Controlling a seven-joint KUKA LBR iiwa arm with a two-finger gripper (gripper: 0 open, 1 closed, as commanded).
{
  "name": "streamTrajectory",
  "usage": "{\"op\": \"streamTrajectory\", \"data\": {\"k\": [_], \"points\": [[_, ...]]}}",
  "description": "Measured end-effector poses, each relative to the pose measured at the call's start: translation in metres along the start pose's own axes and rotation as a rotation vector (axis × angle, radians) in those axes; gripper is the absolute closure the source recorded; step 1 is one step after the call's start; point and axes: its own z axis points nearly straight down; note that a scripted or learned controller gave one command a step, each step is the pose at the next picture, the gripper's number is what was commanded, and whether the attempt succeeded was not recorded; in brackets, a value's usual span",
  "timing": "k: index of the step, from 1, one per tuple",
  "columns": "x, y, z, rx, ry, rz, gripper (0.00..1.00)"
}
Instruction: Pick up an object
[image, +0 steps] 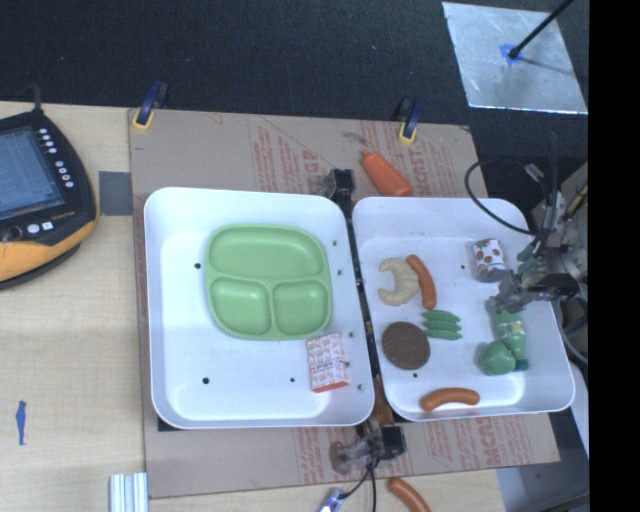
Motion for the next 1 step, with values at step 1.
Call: {"op": "streamTrajectory", "data": {"k": [1], "points": [[-0.0776,-0.0029,0.0961,0.002,-0.001,0.000,0.00]]}}
